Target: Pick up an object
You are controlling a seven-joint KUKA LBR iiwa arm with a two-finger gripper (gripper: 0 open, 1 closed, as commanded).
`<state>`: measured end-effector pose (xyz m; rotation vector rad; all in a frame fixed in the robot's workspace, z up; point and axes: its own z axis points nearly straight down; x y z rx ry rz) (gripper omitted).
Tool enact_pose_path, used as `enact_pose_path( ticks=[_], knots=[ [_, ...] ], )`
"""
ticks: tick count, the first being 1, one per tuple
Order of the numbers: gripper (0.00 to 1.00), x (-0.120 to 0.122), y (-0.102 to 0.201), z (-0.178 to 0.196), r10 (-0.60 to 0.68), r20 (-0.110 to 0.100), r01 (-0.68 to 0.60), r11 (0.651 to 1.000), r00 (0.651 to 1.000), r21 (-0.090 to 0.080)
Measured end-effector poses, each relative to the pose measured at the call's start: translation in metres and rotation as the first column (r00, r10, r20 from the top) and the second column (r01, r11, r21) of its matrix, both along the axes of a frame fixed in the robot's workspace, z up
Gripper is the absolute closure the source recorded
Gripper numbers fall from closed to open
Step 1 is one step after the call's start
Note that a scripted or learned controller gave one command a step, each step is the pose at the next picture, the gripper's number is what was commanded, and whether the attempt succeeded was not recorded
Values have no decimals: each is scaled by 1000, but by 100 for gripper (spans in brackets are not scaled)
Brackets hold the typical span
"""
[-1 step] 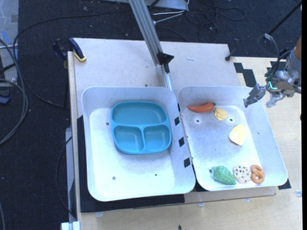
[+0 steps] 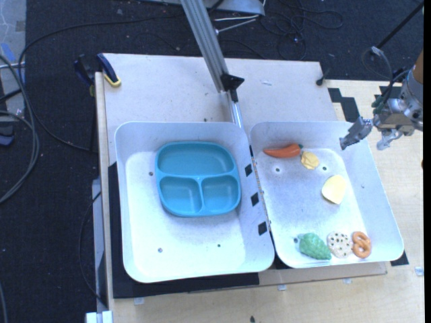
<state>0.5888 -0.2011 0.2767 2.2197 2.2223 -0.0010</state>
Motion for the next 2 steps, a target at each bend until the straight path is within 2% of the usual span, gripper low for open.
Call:
enact_pose_path(
  ticks=[2],
  knots=[
    [0,7,-12,-120,-2,-6,2,1000,1000,2]
  ],
)
